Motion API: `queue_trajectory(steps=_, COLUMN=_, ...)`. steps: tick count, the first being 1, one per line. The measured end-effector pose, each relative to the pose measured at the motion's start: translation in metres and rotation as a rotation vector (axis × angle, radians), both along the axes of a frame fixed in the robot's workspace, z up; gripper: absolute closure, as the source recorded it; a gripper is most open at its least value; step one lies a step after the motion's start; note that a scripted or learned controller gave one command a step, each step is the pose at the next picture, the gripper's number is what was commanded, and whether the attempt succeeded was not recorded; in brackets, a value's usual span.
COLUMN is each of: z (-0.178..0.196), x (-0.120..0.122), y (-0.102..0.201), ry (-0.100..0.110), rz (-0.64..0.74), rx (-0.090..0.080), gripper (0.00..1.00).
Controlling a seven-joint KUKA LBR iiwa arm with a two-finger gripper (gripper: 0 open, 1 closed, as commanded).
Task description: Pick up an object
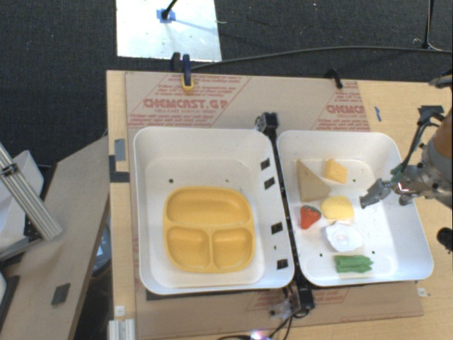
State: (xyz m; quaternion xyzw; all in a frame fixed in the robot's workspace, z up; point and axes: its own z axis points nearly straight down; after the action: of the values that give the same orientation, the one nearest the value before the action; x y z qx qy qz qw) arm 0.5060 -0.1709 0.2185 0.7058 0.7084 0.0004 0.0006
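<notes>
The right bin [375, 151] holds a tan wedge [310, 181], an orange-yellow block [335, 170], a yellow round piece [338, 207], a red strawberry [310, 217], a white fried egg [344, 239] and a green piece [352, 263]. My gripper [373, 195] reaches in from the right edge, low over the right part of this bin. It sits just right of the yellow round piece, with a small gap between them. Nothing shows between its fingers.
The left bin [205, 144] holds a yellow divided plate [209, 229]. A black divider strip [277, 204] runs between the two bins. A cable crosses the board behind the bins, with clamps [185, 73] on its back edge.
</notes>
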Motion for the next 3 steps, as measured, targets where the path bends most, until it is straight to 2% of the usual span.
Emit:
queue_trajectory(steps=2, z=-0.088, x=-0.002, y=0.010, ry=0.003, rz=-0.002, rx=0.001, gripper=0.00)
queue_trajectory(steps=3, z=-0.135, x=0.000, y=0.011, ry=-0.003, rz=-0.004, rx=0.000, gripper=0.00)
